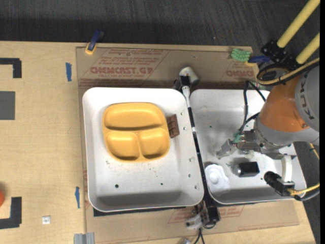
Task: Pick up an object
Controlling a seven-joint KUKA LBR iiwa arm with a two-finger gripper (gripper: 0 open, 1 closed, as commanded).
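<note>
Camera view. The arm (284, 113) is reaching in from the right and is hanging over the right bin (213, 111), orange band uppermost. The tool (227, 147) is sitting low over the middle of that bin, pointing toward the bin's left wall. Its state: cannot tell whether it is spread or pressed together, because the wrist is blocking the angle. Nothing is showing in its grip.

Candidate objects in the right bin:
- A black block (248, 168) is lying flat on the bin floor, just beside the tool on its near-right side. Whether it is touching the tool cannot be told.
- A white lump (214, 176) is resting in the near-left corner, close below the tool and apart from it, left of the black block.

Left bin (96, 136):
- A yellow divided tray (136, 131) is lying in the far half, with compartments facing up.
- A small brown piece (172, 125) is lying against the tray's right edge.
- Both are sitting well apart from the tool, with the wall between the bins lying between them.

Both bins are sitting side by side on the table (40, 136).
</note>
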